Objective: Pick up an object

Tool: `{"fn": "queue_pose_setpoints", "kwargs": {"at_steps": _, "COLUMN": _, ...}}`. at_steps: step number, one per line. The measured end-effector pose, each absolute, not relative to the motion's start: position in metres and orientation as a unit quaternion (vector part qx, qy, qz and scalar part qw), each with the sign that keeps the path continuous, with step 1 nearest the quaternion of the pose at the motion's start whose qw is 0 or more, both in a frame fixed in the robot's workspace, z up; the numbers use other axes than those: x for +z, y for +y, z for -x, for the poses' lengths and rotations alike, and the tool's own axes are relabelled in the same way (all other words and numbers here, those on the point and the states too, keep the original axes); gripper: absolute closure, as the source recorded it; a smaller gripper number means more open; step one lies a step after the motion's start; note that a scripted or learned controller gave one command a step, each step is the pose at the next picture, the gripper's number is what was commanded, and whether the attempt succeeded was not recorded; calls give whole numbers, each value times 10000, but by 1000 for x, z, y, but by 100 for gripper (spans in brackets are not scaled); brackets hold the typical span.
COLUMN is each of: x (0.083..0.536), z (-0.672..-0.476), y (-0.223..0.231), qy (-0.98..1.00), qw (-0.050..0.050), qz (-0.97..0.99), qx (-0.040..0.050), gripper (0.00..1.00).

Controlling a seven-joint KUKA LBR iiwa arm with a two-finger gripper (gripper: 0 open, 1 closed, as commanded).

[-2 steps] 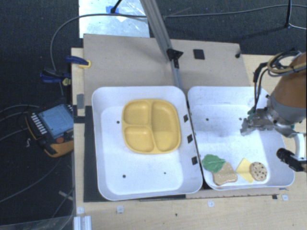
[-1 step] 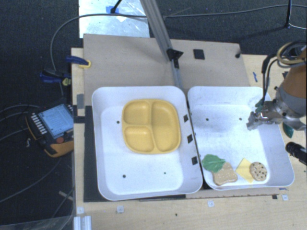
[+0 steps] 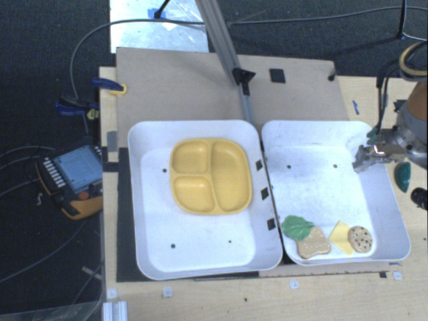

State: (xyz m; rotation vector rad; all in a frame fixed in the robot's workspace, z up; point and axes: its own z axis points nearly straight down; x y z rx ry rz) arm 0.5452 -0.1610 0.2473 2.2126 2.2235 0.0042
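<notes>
Gripper (image 3: 366, 158) position: above the right rim of the right bin (image 3: 314, 136), at the end of the arm (image 3: 414, 122) entering from the right of the camera view. Its state cannot be determined at this resolution. No object is visible at its tip.

Candidate objects for the task lie grouped in the near corner of the right bin, well apart from the gripper. From left to right they are a green leaf-shaped piece (image 3: 297, 227), a tan bread-slice piece (image 3: 313, 245), a yellow wedge (image 3: 342, 236) and a speckled cookie (image 3: 360, 239). The leaf overlaps or touches the bread slice; the bread slice, wedge and cookie lie just beside one another, and contact between them cannot be confirmed.

The left bin (image 3: 150, 179) holds a yellow divided plate (image 3: 211, 176), which lies flat near the centre.

Assessed hazards for the next move:
- All four small pieces appear flat and thin. A descent that stops too high is likely to close on nothing.
- Tight grouping may cause a finger to land on a neighbouring piece, pushing it aside or lifting two at once.
- The group sits against the near wall of the bin. An approach too close to that wall risks contact between a finger and the rim.
- The plate appears too wide for a flat grasp; only its rim would offer purchase.
</notes>
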Motion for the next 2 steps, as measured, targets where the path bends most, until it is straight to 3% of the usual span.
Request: {"fn": "queue_pose_setpoints", "kwargs": {"at_steps": 2, "x": 238, "z": -559, "y": -47, "qy": 7113, "qw": 1, "qz": -7029, "qx": 14, "gripper": 100}}
